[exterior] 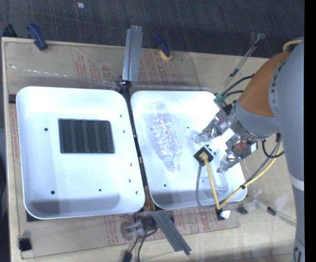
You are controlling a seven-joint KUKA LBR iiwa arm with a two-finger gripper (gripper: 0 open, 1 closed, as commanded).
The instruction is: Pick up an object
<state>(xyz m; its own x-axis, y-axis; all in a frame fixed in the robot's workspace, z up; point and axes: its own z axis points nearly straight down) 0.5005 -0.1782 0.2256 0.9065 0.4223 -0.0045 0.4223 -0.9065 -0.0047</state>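
Cannot tell pincer (222, 142) state, spread or pressed together; nothing seen pinched. Clear bottle (166, 135) lying near pincer, toward the divide, in right bin (168, 192); dark ribbed block (85, 136) well beyond, in left bin (37, 162). Grasp and lift pending.

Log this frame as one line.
arm: gripper over right bin, right side | right bin: clear bottle lying, apart from gripper | left bin: dark ribbed panel | held: nothing seen

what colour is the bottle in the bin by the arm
Clear, see-through bottle, best seen in the camera view.
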